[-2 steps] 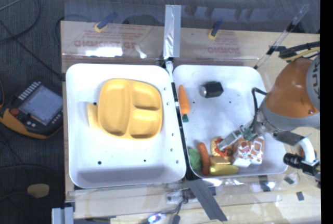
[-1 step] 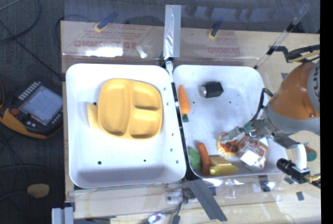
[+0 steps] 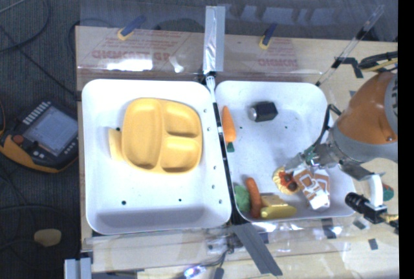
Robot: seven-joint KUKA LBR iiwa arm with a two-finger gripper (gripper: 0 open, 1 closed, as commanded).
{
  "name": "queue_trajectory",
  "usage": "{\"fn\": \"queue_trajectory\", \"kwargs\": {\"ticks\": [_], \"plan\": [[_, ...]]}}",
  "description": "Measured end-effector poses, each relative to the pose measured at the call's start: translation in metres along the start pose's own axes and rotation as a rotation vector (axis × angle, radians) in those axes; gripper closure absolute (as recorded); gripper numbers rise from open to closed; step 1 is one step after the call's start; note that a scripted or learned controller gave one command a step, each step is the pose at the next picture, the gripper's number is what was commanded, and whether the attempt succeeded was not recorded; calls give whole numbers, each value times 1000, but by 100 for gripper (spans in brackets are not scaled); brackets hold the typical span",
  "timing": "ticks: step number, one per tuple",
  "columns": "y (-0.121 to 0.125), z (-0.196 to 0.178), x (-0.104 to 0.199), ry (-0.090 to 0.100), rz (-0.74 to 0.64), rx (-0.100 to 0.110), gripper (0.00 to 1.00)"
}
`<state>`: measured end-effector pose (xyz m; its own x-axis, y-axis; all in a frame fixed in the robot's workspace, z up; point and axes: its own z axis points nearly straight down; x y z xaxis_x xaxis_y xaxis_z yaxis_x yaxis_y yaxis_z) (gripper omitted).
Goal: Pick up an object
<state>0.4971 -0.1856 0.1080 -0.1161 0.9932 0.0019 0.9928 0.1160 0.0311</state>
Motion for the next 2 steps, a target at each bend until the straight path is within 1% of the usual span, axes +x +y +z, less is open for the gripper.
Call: {"fn": "queue_trajectory", "kwargs": {"ticks": [1,2], "plan": [[40,-80,33,-7,161,34,100],[74,-128,86,-7,145,34,100]]}}
